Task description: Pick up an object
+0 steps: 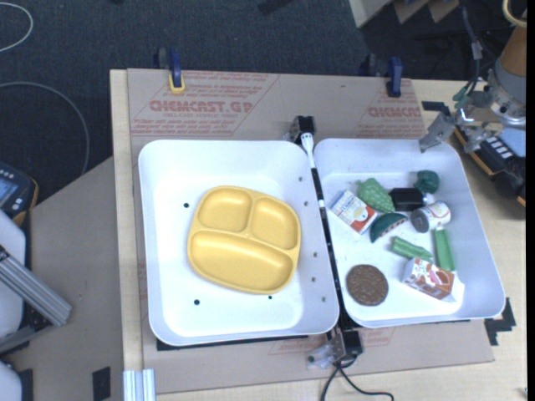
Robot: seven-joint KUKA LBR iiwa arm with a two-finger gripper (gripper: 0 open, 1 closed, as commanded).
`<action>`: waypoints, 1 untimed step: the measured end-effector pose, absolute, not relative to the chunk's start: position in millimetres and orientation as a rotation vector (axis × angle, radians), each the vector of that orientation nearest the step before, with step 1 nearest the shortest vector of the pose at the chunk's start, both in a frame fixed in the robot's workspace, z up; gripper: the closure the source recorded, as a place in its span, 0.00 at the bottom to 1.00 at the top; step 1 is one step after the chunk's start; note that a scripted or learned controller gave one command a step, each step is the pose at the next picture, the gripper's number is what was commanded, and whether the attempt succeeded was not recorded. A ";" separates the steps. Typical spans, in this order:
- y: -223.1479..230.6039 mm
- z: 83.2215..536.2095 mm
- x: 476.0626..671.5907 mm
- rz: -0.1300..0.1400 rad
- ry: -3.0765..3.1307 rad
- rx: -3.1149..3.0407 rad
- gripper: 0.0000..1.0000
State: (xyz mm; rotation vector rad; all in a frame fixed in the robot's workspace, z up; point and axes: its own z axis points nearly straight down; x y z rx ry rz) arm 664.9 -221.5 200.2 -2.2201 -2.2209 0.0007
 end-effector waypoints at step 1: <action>-220.3 104.5 613.3 -0.014 -2.232 -2.222 0.00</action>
